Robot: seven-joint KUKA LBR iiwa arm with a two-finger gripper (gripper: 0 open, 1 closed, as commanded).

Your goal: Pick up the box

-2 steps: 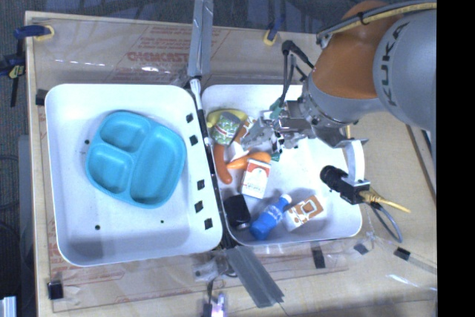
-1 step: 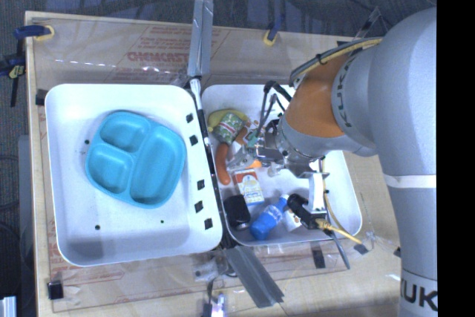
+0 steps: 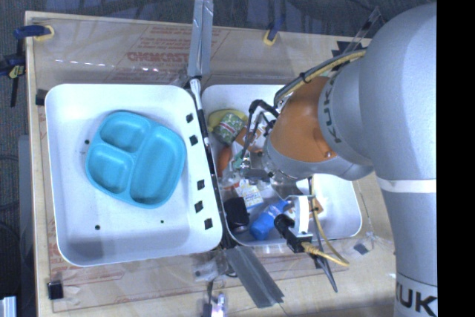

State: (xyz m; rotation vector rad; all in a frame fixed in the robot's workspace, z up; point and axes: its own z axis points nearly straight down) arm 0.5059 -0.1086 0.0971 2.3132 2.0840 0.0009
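My gripper (image 3: 249, 173) reaches down into the right bin (image 3: 349, 217), among the things heaped at its left side. The orange-banded wrist covers most of it. Right below the gripper lies a small pale box with printed labels (image 3: 252, 197), partly under the gripper. I cannot tell whether the gripper touches it.
Around the gripper lie a yellow-green item (image 3: 226, 124), an orange item (image 3: 223, 158), a black object (image 3: 236, 212) and a blue bottle-like thing (image 3: 266, 223). The left bin (image 3: 63, 159) holds a blue divided plate (image 3: 137, 158). A ridge with black clips (image 3: 202, 173) parts the two bins.
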